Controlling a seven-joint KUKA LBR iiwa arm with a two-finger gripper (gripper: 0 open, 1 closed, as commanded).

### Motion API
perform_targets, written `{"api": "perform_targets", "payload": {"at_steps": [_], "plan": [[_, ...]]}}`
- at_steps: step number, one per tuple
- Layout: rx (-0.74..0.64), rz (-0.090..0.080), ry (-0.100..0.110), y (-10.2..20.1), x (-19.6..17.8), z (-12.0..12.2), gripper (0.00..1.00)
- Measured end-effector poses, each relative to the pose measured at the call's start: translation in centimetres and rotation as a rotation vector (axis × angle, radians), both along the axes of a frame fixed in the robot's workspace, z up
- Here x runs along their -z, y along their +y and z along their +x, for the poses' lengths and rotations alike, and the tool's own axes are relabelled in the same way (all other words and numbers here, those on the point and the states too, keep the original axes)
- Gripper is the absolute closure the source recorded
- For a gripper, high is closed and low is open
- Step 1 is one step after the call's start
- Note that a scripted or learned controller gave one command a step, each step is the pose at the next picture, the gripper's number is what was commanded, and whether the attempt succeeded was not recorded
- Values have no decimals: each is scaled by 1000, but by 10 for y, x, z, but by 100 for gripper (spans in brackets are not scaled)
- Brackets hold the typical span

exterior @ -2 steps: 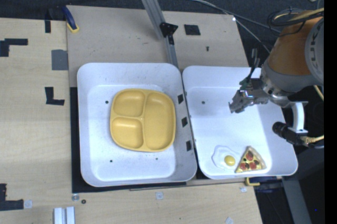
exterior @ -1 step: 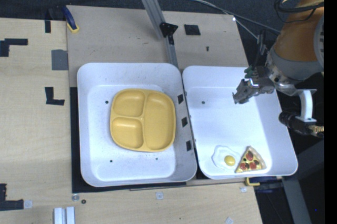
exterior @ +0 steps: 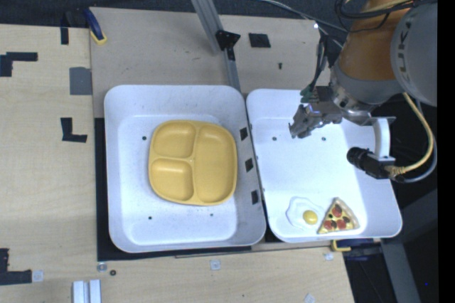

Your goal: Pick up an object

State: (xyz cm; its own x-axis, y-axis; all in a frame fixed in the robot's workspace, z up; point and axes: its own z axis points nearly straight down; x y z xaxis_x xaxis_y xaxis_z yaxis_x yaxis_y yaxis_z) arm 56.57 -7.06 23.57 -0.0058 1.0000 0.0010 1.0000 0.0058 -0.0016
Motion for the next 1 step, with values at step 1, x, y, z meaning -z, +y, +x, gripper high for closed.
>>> {"api": "perform_targets", "payload": {"at_steps": [1], "plan": [[-1, 1, -2, 50, -6, 27, 100]]}}
